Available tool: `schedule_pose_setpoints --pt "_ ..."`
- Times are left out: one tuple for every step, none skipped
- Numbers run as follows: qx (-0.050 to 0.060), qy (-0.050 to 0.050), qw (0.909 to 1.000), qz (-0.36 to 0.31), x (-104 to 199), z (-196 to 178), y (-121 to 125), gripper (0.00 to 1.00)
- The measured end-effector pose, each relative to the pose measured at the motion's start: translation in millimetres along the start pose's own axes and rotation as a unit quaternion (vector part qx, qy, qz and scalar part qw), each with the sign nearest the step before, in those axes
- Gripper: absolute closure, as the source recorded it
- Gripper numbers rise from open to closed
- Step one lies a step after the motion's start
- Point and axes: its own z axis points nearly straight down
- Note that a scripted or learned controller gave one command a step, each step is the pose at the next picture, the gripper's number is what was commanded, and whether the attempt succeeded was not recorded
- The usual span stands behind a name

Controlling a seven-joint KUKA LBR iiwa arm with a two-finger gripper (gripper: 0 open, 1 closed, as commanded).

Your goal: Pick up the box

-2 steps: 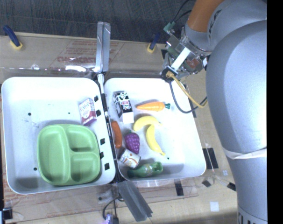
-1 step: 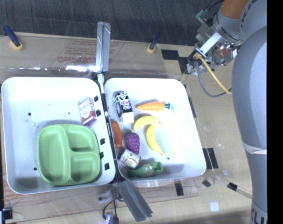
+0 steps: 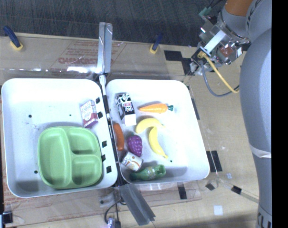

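The green tray fills the near part of the left bin. Just beyond it, by the divider, lies the small red box. Farthest off, the claw hovers over the tabletop past the right bin's corner; its grip can't be made out
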Motion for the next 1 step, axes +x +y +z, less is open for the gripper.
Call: schedule_pose_setpoints --pt "0.001 0.0 0.9872 0.159 -20.9 14.4 20.1 1.0"
